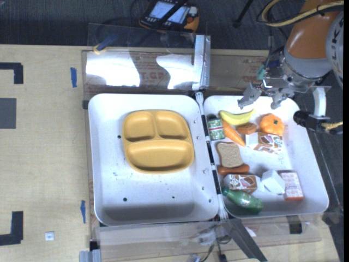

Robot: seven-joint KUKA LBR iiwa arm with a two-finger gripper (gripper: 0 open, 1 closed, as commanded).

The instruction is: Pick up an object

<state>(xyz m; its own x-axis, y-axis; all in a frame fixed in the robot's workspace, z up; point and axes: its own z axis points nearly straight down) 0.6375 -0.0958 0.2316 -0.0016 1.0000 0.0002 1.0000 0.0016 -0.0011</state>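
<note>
Yellow marks two items on the bench: a divided plastic tray [158,141] in the left bin [103,201], and a toy banana [237,115] at the far end of the right bin [316,195]. The right bin holds all the candidate objects. Near the banana lie a carrot [233,134], an orange fruit [271,124] and a small green-labelled can [216,129]. Toward the middle sit a slice of bread [230,155] and a printed carton [266,141]. At the near end are a green bottle [244,200], a brown packet [242,182] and a red-and-white box [293,185].

The gripper [264,99] hangs above the far edge of the right bin, just beyond the banana and the orange fruit. Its fingers [248,98] are spread apart with nothing between them.

Task status, as judged from this view: no object has been grasped or lifted; every item rests in its bin. Remaining steps are the descent onto a chosen object, closure of the fingers, and the lift. The banana and the orange fruit are the closest candidates.
</note>
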